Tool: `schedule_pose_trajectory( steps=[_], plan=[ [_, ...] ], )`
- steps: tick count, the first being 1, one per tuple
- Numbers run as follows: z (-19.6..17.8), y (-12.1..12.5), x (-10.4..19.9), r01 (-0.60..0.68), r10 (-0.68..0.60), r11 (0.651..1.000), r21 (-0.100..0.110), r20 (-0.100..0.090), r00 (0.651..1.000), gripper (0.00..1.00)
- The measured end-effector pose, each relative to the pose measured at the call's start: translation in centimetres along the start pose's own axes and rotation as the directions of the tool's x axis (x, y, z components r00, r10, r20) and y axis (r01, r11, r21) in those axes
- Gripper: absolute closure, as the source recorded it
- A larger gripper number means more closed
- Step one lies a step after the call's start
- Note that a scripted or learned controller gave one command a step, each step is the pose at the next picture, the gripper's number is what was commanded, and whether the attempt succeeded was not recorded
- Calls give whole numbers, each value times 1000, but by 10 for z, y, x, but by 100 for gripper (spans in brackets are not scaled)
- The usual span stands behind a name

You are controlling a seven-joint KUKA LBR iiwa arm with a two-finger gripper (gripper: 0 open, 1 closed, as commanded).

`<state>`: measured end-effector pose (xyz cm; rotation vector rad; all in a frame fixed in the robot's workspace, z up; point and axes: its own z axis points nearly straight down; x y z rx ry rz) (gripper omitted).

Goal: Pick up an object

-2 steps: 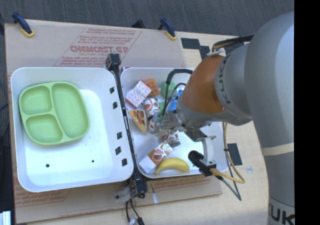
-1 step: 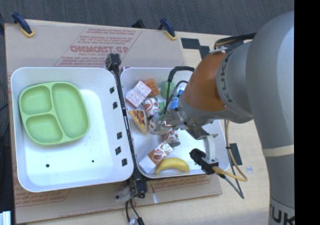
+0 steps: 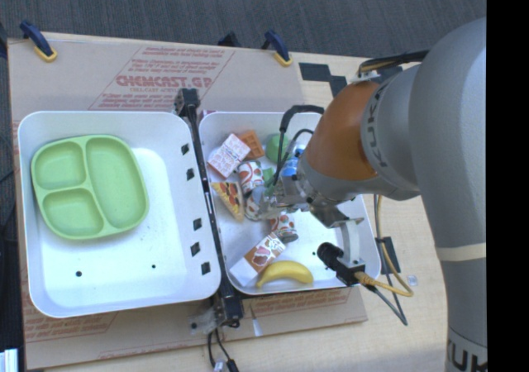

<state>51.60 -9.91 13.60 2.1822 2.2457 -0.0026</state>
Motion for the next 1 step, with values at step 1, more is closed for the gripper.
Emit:
schedule_pose_trajectory(
  steps=[1],
  plan=[
    [-10, 1, 0, 4, -4, 1000, -1, 2, 1000, 100]
  ],
)
